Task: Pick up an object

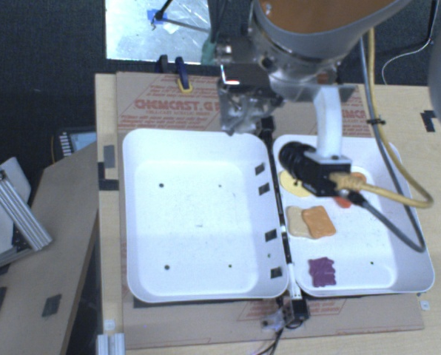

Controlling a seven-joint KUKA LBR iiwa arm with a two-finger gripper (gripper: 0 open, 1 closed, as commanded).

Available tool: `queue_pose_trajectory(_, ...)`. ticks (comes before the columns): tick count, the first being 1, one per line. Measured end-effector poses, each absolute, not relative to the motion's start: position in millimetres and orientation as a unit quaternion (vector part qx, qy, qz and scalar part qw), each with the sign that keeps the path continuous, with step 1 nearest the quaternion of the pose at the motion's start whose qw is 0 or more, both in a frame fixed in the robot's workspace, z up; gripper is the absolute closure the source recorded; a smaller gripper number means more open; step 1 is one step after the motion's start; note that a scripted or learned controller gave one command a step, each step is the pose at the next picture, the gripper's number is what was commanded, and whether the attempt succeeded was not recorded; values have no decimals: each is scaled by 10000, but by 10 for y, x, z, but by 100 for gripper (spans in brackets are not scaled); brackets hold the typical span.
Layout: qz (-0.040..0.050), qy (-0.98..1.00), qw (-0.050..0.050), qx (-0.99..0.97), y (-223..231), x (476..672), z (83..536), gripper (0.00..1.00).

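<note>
- Hanging low over the back rim where the two bins meet: the metal tool (243,118), carried under the grey-and-orange arm (317,6) that reaches in from the right.
- Cannot tell whether the tool is spread or pressed together, as that spot is too dark and cluttered to read. Nothing made out in its grip.
- Lying in the shallow white right bin (409,268), every candidate for the pick:
  - a flat orange-and-tan slab (313,222) near the middle;
  - a knobbly purple lump (322,271) toward the front;
  - a pale yellow flat disc (294,186) toward the back, partly covered by robot hardware;
  - a small red piece (344,203) just beside the slab's back right corner.
- Spread out rather than piled, probably so that a descent onto one need not disturb another. Slab and lump near each other yet apart.
- Set edge to edge with it along a line of black clips: the shallow white left bin (198,220), likely meant as the drop side.
- Laid under both bins: a printed brown cardboard sheet (161,103) on the pale wooden desk (402,102), presumably to shield the top and steady the bins.
- Judged an early step, with nothing lifted yet and the tool sitting behind the things rather than over any of them.
- Next move, as a guess: shift toward the front right and come down on the slab or the lump, the two most in the open.
- Possible trouble: low, flat shapes giving little to pinch, the half-hidden disc least of all.
</note>
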State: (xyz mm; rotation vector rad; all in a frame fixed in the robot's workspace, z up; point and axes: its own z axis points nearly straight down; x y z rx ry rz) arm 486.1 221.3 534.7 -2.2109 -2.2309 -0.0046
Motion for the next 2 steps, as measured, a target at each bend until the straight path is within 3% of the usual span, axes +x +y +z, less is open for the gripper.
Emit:
queue_pose_trajectory(1,-12,-7083,0,-7059,2184,4866,5350,0)
queue_pose_trajectory(2,-28,-7089,-1,-7053,2188,4868,5465,100)
